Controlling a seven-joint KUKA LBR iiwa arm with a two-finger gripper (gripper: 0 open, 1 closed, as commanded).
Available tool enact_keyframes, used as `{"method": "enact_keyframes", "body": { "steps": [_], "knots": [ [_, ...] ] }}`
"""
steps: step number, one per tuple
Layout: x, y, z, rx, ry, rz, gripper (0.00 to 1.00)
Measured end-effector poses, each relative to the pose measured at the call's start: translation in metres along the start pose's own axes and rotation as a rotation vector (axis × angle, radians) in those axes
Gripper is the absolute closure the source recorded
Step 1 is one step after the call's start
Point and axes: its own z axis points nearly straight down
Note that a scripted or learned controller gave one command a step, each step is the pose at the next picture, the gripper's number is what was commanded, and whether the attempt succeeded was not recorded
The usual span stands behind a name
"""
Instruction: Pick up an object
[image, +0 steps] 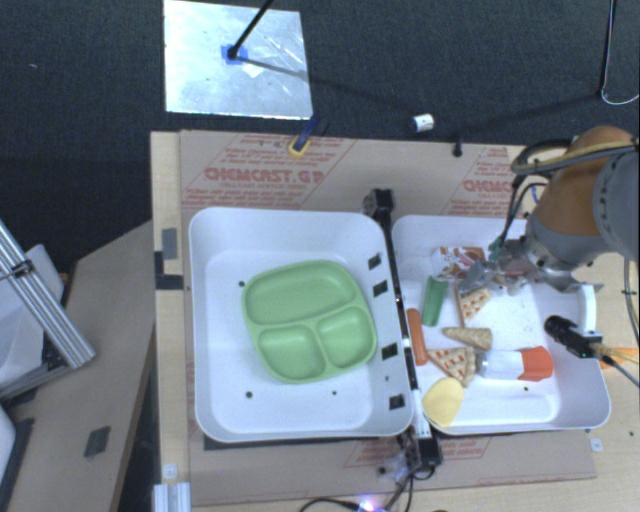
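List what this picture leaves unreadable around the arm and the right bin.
- Gripper: blurred, its state is unclear.
- Pizza slice beneath the gripper: contact cannot be told.
- Arm: cut off by the right edge.
- Packet: partly hidden by the gripper, print too small.

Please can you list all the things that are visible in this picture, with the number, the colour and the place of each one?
bins: 2, white, side by side on the bench
divided plate: 1, light green, in the left bin
green stick: 1, green, right bin, upper left part
orange stick: 1, orange, right bin, along its left wall
pizza slices: about 3, tan with red, middle of the right bin
yellow piece: 1, yellow, right bin, lower left corner
tube with orange end: 1, white and orange, right bin, lower part
metal sheet: 1, silver, above the bench
arm: 1, grey and orange, over the right bin
pincer: 1, dark, low at the upper pizza slices
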Motion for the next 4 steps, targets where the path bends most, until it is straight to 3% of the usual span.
{"method": "enact_keyframes", "body": {
  "steps": [1,2,4],
  "knots": [
    [0.001,0.002,0.014,-0.008,-0.001,0.0,0.0],
    [0.0,0.002,0.004,-0.009,-0.002,0.0,1.0],
    [0.004,-0.004,-0.091,-0.009,-0.002,-0.003,1.0]
  ]
}}
